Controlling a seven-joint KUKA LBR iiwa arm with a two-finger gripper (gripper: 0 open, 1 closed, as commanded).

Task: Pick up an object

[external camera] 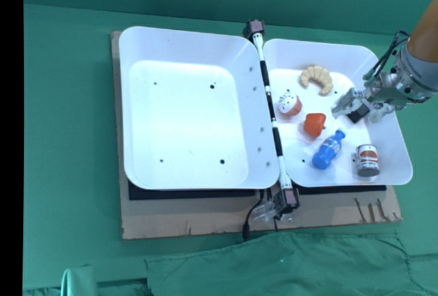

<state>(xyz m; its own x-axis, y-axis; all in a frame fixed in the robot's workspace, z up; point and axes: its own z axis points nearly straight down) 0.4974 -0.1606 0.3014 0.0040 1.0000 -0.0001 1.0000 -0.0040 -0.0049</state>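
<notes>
**Arm hovering over the right bin, toys lying loose below**

Crumpled green cloth (274, 264) is lying along the bottom edge, nearest the camera, just in front of the brown cardboard sheet (157, 219) that is carrying both bins. Moving rightward, the shallow white left bin (137, 48) is sitting beside the shallow white right bin (397, 171), the two meeting at a black-and-white clamp bar (268, 103) running between them.

Inside the right bin, a white-and-red cupcake toy (289, 104) is resting near the bar. A tan croissant toy (317, 78) is lying further back, a small red-orange pepper-like toy (314, 124) is sitting close to the cupcake, and a blue plastic bottle (329, 150) is lying tilted in front of it. A small silver can with a red label (367, 160) is standing near the front right corner.

Reaching in from the right, the grey arm (417, 69) is angling down and leftward, its wrist tilting toward the bin floor. The two-finger gripper (350, 106) is hanging over bare floor right of the pepper toy, apart from every object. Whether its fingers are spread or closed cannot be made out, and nothing is visibly between them.
</notes>
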